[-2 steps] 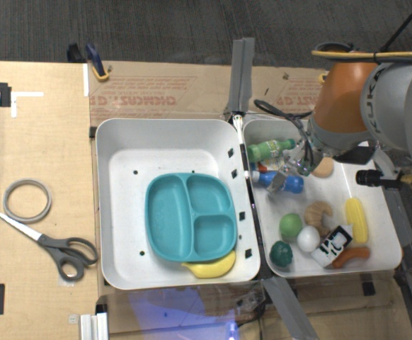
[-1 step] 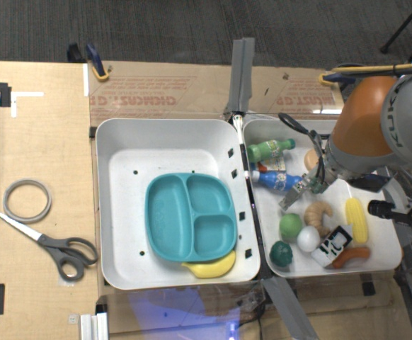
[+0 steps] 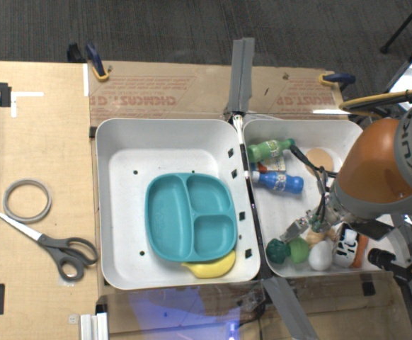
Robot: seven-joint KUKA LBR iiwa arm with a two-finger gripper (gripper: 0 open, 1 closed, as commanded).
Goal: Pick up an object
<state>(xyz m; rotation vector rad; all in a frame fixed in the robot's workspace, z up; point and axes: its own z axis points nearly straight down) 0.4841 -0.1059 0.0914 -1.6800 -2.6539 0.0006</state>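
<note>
The gripper (image 3: 306,225) hangs at five o'clock in the right bin (image 3: 262,197), above a green ball (image 3: 277,250); I cannot tell its jaw state.

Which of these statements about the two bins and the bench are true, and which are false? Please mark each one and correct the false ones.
1. The teal divided tray lies in the left bin. True.
2. The yellow banana lies in the right bin. False: it lies in the left bin, at the tray's near edge, partly under it.
3. The blue bottle lies on its side in the right bin. True.
4. The scissors lie inside the left bin. False: they lie on the bench, left of both bins, near the roll of tape.
5. The gripper is over the right bin. True.
6. The green bottle stands upright. False: it lies on its side.
</note>
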